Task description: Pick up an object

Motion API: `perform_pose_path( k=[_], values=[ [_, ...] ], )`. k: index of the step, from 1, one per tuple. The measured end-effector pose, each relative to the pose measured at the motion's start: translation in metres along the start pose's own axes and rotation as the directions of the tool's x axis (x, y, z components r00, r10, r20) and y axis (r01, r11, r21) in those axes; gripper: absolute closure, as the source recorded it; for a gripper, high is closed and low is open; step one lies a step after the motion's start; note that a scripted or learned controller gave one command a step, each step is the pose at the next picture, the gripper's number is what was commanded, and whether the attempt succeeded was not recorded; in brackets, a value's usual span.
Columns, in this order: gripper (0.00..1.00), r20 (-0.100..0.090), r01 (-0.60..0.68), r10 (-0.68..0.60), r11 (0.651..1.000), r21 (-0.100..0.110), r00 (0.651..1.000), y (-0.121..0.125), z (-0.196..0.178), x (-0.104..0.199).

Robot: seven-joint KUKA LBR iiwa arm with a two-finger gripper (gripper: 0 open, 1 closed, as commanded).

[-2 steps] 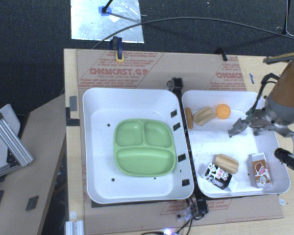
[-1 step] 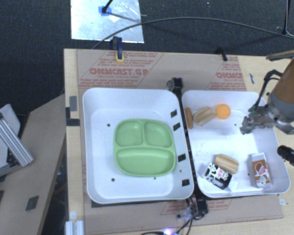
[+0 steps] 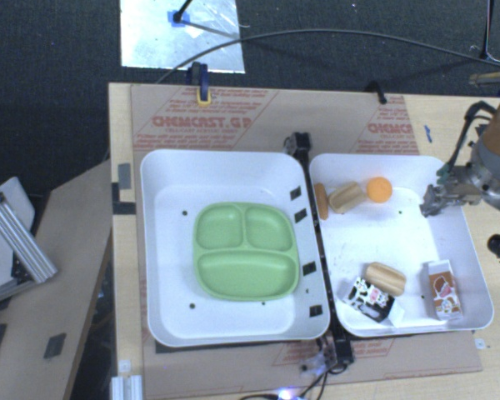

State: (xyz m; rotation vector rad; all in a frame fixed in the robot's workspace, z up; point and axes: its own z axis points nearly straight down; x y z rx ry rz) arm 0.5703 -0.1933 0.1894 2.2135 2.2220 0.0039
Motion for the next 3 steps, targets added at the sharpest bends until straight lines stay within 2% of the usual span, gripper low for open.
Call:
perform_pose_path(
  k=[1,2,3],
  values=[
    [1.00,0.001,0.001,-0.001,1.000,-0.002,1.000,0.002,-0.054,-0.001],
    [1.00,-0.002,0.005,-0.005,1.000,0.004,1.000,0.006,-0.048,0.051],
    [1.00,-0.003,0.007,-0.007,1.000,0.002,1.000,0.025,-0.056,0.106]
  ],
)
